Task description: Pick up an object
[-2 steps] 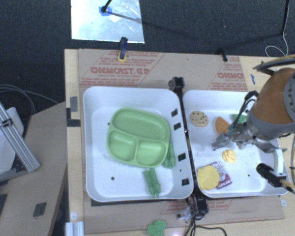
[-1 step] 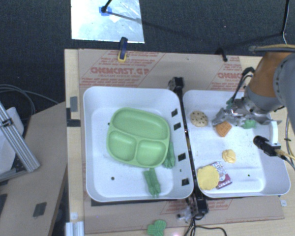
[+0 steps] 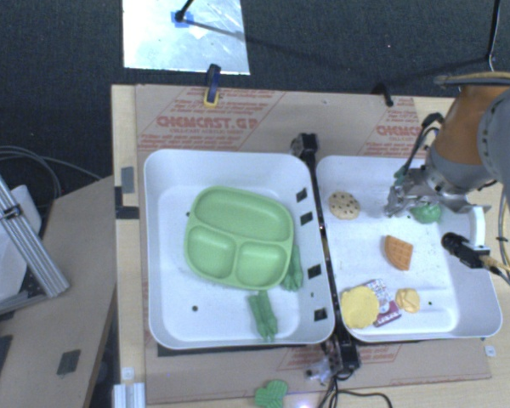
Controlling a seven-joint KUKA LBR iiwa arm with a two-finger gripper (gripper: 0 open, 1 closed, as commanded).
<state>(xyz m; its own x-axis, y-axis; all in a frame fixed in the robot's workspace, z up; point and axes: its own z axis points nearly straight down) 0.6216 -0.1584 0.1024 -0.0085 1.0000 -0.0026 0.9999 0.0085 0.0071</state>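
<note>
Pincer [image 3: 399, 201] hangs low in right bin [image 3: 474, 313] beside green toy [image 3: 426, 212], its spread unclear

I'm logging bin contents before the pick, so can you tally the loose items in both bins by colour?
Green: 4 — tray, piece, piece, piece by the pincer
Yellow: 2 — disc, lump
Orange: 1 — wedge
Tan: 1 — cookie
Total: 8
</note>
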